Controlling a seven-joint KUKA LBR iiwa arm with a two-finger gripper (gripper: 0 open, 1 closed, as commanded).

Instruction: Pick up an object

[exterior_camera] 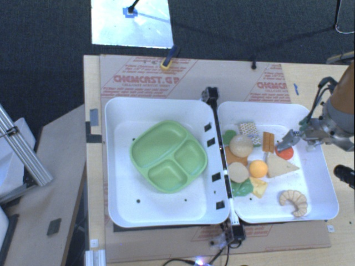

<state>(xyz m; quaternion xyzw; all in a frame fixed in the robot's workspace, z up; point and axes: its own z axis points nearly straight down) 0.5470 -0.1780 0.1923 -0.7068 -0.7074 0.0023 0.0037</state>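
Note:
The right bin (321,193) holds several toy foods: an orange ball (258,168), a pale wedge (282,168), a croissant (294,201), an orange stick (268,142), pale round pieces (241,146), a green piece (242,188), a yellow chunk (259,187) and a red piece (285,153). My gripper (284,143) reaches in from the right, low over the bin, its tip right above the red piece. I cannot make out whether anything sits between its fingers.
The left bin (119,204) holds a green divided plate (168,156). A black divider with clips (216,148) joins the two bins. A yellow-tipped tool (166,63) lies on the board behind them, and a metal frame (22,154) stands at the far left.

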